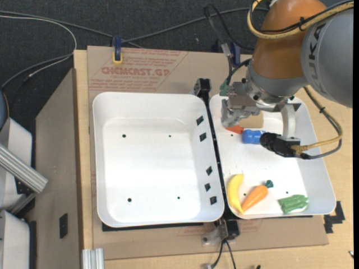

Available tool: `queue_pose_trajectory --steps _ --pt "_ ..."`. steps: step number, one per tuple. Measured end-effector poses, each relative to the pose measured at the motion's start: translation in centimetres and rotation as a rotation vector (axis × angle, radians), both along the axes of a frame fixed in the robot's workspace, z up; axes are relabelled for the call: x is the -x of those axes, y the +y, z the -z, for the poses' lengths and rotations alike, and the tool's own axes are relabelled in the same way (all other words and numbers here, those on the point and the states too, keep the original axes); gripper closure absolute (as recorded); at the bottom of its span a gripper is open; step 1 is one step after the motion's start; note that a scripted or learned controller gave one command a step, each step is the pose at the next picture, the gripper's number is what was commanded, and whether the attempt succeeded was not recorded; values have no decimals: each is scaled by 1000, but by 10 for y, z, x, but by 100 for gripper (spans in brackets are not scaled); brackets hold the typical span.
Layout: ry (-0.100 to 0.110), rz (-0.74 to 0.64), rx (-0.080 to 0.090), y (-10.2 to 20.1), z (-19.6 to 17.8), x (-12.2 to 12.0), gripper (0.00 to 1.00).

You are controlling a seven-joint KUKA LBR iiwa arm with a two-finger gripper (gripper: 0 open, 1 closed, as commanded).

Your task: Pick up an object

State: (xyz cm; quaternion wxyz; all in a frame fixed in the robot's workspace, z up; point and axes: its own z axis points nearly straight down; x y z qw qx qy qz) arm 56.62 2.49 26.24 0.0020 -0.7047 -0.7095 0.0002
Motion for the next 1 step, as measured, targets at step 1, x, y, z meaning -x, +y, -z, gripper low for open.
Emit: queue_pose_trajectory --steps 1 --pt "1 1 0 45 -1 22 100"
